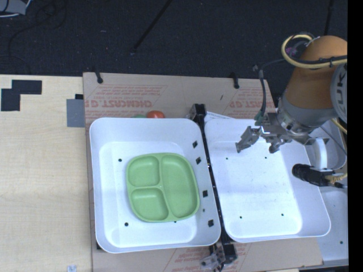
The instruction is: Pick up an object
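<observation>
Green plate [163, 187] in left bin [108, 152], gripper [260, 142] well apart

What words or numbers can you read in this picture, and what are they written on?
Red print on the cardboard sheet behind the bins: upside down and blurred, cannot be read for sure.
More red print on the cardboard's front edge: too blurred to read.
Green divided plate, white bins and gripper: no writing visible.

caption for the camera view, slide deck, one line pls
Arm's open hand hovers over the right bin; a green divided plate lies in the left bin.
</observation>
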